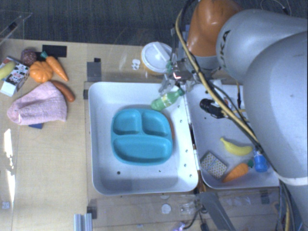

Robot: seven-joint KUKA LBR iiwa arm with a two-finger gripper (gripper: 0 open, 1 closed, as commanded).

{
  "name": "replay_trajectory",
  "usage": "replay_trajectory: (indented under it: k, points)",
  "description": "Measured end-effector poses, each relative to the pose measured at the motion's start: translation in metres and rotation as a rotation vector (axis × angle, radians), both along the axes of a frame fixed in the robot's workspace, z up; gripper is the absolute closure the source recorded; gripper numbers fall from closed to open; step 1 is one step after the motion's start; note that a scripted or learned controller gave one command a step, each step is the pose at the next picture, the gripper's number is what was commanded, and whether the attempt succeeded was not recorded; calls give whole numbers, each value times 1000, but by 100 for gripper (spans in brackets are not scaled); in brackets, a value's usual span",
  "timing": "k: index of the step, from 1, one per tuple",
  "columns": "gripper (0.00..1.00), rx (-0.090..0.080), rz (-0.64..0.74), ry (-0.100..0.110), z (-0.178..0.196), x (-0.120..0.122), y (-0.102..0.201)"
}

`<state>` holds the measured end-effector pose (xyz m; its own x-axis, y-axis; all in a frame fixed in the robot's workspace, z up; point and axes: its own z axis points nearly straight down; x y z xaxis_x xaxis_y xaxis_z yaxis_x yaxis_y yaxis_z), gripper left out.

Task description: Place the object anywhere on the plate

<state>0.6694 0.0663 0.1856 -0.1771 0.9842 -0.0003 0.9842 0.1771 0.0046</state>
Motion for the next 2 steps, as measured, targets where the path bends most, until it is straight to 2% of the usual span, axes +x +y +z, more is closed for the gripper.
replay_trajectory:
  k: [1,2]
  points:
    - [0,0,0,0,0,0,0]
    - [0,0,178,-1,21,0,63]
